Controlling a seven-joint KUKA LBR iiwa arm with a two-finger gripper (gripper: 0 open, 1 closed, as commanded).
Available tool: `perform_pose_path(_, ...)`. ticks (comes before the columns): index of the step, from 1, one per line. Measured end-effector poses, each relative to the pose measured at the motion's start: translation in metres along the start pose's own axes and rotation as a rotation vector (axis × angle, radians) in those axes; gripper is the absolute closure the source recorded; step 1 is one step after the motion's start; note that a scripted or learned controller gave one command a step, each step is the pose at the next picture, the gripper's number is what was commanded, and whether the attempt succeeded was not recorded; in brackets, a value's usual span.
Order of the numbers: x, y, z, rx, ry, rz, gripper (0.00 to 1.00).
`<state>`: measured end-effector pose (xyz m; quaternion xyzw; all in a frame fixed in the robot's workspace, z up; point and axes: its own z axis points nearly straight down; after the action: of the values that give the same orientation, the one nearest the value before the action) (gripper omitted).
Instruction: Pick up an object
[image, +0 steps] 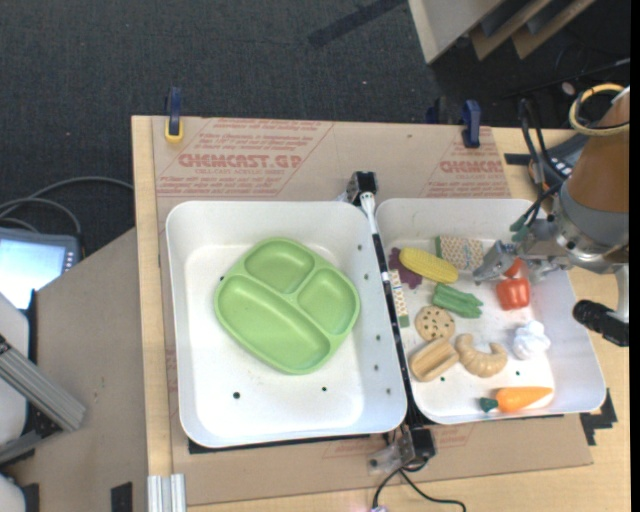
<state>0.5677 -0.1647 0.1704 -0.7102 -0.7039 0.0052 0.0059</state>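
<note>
The right bin (590, 372) holds several toy foods: a yellow corn cob (428, 265), a green vegetable (456, 299), a round cookie (434, 322), a bread roll (433, 359), a croissant (482, 357), a white crumpled piece (528, 340), a carrot (520, 399) and a red pepper (513, 293). My gripper (508, 264) hangs low over the bin's far right part, right at the top of the red pepper. Whether it touches the pepper cannot be made out.
A green divided plate (288, 303) lies in the left bin (182, 300). A purple piece (408, 270) and a patterned item (460, 248) sit by the corn. A black clip (362, 186) stands where the bins meet at the back.
</note>
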Motion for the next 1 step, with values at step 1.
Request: perform_pose_path(1,0.0364,-0.0047,0.0899,-0.013,0.002,-0.009,0.00)
